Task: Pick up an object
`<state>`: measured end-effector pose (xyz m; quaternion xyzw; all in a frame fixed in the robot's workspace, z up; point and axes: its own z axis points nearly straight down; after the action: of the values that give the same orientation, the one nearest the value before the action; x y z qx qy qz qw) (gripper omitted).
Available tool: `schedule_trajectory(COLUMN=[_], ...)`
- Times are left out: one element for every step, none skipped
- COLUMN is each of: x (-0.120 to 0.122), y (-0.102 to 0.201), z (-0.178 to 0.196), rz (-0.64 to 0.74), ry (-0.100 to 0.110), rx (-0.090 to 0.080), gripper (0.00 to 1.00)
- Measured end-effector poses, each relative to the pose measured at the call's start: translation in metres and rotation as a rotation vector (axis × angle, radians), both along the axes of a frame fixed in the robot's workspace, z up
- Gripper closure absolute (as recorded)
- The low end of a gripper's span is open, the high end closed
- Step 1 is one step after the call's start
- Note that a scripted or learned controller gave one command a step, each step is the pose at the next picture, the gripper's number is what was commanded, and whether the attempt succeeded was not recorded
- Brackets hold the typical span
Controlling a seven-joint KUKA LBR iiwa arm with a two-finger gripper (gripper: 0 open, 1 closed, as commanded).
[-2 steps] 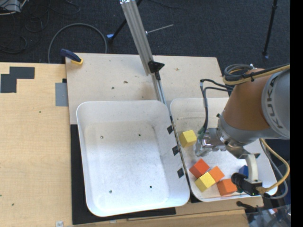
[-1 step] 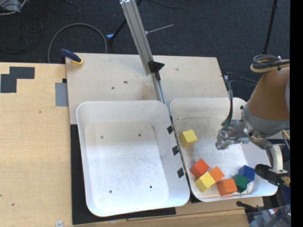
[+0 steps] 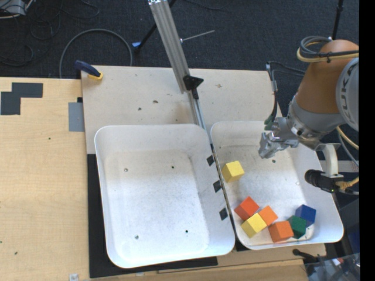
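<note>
Nearest you, along the front of the right bin (image 3: 328,230), sits a cluster of blocks: a yellow cube (image 3: 254,223) turned cornerwise with a red-orange cube (image 3: 246,206) touching it just behind, an orange cube (image 3: 268,215) beside those, another orange cube (image 3: 280,230) toward the front rim, then a green cube (image 3: 299,225) and a blue cube (image 3: 306,213) pressed close together at the right end. These are all cubes, so none has a long axis to speak of; you can only read their yaw, and most sit rotated so that their edges run slantwise to the bin walls. A little farther back, a lone yellow cube (image 3: 233,170) rests close to the bin's left wall, well apart from the cluster, with its faces turned slightly off square to that wall. Beyond it, the tool (image 3: 271,146) hangs over the back part of the right bin, to the right of the lone yellow cube and not touching it; you cannot tell from this view whether it is apart or together, and no block shows in it. The left bin (image 3: 117,157) lies alongside on the surface (image 3: 135,92). Farther back, a slanted aluminium rail (image 3: 170,45) rises from between the bins.
</note>
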<state>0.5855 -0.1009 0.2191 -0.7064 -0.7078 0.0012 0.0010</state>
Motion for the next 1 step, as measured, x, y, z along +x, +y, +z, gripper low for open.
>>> schedule_trajectory(x=[-0.0747], y=[-0.011], z=[-0.1277], rz=[-0.004], ry=[-0.006], rx=[0.003], gripper=[1.0])
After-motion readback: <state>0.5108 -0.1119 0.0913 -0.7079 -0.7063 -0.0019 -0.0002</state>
